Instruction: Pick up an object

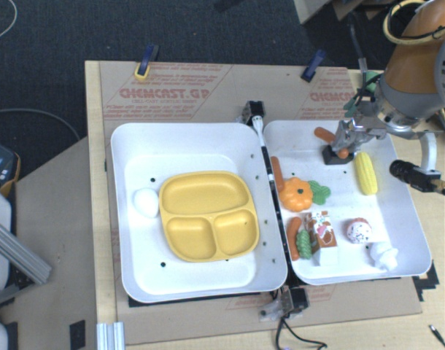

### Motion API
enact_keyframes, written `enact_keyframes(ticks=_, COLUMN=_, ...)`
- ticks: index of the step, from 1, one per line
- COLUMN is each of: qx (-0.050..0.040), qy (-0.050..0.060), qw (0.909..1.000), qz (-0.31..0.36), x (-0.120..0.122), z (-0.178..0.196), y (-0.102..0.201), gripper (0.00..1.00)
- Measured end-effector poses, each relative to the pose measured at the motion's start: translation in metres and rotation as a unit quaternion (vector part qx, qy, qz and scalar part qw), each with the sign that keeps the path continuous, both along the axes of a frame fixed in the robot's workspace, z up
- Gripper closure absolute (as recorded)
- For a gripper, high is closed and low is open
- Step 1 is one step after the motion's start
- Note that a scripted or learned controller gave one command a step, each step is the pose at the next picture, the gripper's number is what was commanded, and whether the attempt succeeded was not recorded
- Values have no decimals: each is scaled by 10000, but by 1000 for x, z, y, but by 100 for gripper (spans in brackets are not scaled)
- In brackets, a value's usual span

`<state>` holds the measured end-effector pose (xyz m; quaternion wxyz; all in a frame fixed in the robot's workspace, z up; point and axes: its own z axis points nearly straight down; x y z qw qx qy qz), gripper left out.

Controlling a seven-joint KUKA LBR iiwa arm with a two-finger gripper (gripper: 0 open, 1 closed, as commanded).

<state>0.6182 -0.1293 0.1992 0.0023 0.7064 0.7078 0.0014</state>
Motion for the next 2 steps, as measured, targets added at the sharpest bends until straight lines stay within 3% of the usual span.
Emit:
enact_keyframes(ticks=1, qx=0, qy=0, qw=10000, qz=-4, x=1, z=28, y=0, gripper=100)
enact_keyframes(ticks=2, qx=19, qy=39, qw=10000, qz=20, x=-12, z=24, y=63, gripper=100)
